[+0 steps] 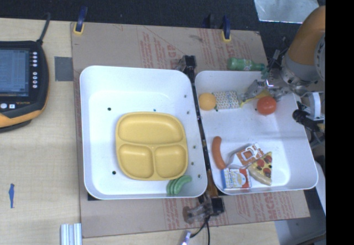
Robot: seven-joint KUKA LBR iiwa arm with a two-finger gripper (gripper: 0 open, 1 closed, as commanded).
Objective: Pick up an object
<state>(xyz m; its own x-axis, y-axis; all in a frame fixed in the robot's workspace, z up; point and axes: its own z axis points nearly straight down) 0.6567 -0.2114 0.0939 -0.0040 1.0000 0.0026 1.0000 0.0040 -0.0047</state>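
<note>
**Tool low at the far corner of the right bin, beside the tomato**

The tool [260, 90] hangs low over the far part of the right bin [293, 128], on the grey arm [307, 50] that reaches in from the right. Whether it is spread or closed cannot be told, and nothing can be seen held in it. Just beside it lies a red tomato [266, 105], the likeliest target. A round thing like that may roll off if one side touches first, and it could slip out of a poor pinch.

Next outward is a small patterned packet [225, 99], touching an orange ball [207, 101] near the bin's left wall. A careless approach could shove the packet and set the ball rolling. The bin's far wall is near, so the tool could catch it.

Nearer the camera lie a sausage [218, 152], a pizza slice [261, 167] and a small carton [237, 178], well apart from the tool. A green bottle [243, 64] lies outside the bin on the table [33, 172]. The left bin [99, 86] holds a yellow tray [151, 145] and a green pod [178, 184].
</note>
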